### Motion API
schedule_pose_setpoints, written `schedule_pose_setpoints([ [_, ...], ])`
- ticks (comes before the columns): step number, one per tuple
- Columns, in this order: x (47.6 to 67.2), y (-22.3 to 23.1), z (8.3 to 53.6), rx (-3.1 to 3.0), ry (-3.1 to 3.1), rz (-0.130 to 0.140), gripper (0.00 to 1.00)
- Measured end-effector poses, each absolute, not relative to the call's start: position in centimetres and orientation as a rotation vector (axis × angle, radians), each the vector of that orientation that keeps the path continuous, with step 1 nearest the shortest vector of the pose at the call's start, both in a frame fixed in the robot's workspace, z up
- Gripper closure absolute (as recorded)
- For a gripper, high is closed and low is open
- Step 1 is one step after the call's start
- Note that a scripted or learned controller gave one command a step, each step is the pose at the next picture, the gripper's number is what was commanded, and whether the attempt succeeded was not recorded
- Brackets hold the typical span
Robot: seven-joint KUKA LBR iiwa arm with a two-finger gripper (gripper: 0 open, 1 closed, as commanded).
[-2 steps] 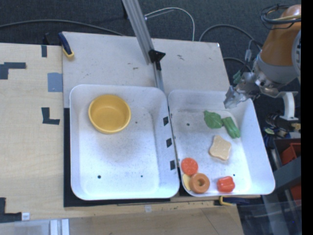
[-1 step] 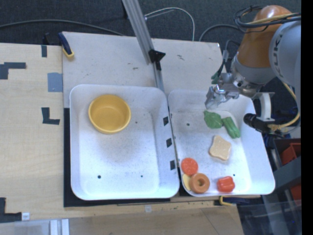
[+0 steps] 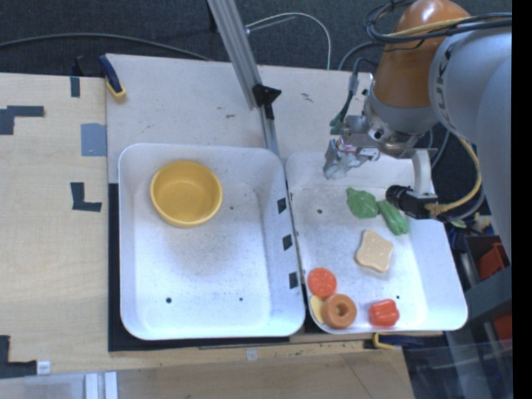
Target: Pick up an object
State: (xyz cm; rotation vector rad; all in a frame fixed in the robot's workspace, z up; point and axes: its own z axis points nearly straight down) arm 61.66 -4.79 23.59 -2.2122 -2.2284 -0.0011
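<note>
Just up-left of the green veggie (image 3: 362, 203), gripper (image 3: 339, 166) hovering, jaw gap impossible to tell. Looks light, slick plastic, probably best pinched across the narrow middle.

Legible text, labels, brands, numbers, signs: none. No readable marking on either bin (image 3: 133, 223), the bowl (image 3: 185, 191), the food items, the arm or the bench. The dark tape pieces (image 3: 25, 116) on the left bench surface are plain shapes, carrying no letters or figures.
</note>
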Motion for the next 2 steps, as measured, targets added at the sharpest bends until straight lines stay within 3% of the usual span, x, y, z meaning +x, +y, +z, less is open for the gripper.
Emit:
schedule_pose_setpoints([
  [2,63.6,7.5,22.1,-2.211,-2.229,0.001,1.00],
])
